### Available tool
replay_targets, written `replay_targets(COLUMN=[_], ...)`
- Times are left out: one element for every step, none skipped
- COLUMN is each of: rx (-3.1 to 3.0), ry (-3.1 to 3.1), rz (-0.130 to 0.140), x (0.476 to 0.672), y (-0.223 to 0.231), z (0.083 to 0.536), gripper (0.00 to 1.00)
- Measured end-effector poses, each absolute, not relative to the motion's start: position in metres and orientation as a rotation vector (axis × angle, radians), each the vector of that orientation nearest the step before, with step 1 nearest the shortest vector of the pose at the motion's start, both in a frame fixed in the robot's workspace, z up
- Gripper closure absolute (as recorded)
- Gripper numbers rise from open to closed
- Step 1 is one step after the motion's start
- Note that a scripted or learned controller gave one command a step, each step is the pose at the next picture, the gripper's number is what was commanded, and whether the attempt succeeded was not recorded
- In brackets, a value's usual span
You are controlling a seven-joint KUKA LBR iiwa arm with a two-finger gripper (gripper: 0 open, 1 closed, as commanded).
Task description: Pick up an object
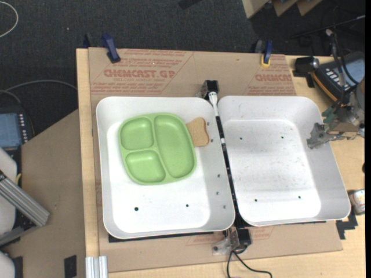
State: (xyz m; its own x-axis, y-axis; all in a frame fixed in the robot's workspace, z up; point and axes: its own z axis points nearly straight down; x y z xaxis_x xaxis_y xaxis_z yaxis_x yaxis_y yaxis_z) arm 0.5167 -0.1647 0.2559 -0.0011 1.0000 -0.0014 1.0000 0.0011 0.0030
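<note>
Inside the left shallow white bin point(116, 213) lies a green three-compartment plastic plate point(156, 148), with a tan bread-like slice point(199, 132) touching its right edge. Over the right white bin's point(278, 210) right rim hangs the grey gripper point(318, 136); whether its fingers are apart or together cannot be told.

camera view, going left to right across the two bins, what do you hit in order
left bin → green divided plate → tan slice of toast-like food → right bin → gripper at the right bin's right rim
</note>
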Motion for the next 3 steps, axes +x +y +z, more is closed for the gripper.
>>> replay_targets(rx=[2.205, 2.230, 2.209], ry=[2.211, 2.225, 2.213], rz=[0.015, -0.008, 0.009], x=[0.531, 0.491, 0.534], y=[-0.163, -0.166, -0.187], z=[0.400, 0.303, 0.403], gripper=[1.00, 1.00, 1.00])
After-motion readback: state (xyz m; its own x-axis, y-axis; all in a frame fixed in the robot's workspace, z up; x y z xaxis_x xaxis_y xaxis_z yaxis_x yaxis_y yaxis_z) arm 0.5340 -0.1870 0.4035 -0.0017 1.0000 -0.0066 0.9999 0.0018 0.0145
